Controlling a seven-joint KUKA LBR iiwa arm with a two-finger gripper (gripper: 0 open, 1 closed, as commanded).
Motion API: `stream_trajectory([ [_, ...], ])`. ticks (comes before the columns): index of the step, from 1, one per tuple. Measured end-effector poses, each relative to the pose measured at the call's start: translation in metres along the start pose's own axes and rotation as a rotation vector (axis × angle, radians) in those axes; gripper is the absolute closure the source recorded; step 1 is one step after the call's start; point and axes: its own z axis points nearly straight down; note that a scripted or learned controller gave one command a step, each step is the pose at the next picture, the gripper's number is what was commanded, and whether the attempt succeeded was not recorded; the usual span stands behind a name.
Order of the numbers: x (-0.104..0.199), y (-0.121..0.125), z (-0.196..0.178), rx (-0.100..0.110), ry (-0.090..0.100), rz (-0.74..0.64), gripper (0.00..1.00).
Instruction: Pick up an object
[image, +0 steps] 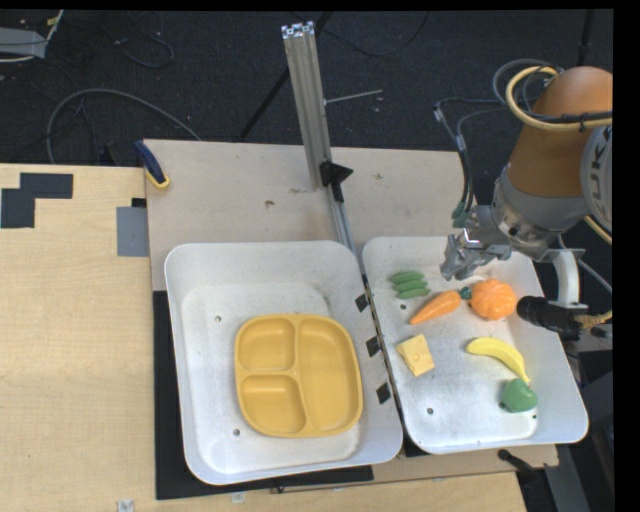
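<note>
The claw (463, 258) hangs just above the carrot (436, 307), whose long axis slants away down-left; its grip state cannot be told.

From my screen, the candidates all lie in the right bin (560, 425). A carrot (435, 308) lies tilted, its point toward the near left and its top just beside an orange (492, 300). Far left of the carrot sit green pea pods (408, 283), two side by side. A pale yellow cheese wedge (416, 355) rests near the bin's left wall. To the right, a banana (498, 355) curves toward the near right, ending just beside a green pepper (518, 397).
</note>
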Motion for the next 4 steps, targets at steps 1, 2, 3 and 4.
stream_trajectory([
  [1, -0.001, 0.000, -0.007, 0.005, 0.001, -0.001, 1.00],
  [2, 0.048, -0.019, -0.011, 0.008, 0.003, -0.003, 1.00],
  [3, 0.102, -0.041, -0.012, 0.009, 0.003, -0.004, 1.00],
  [4, 0.158, -0.055, 0.006, 0.010, 0.002, -0.004, 1.00],
])
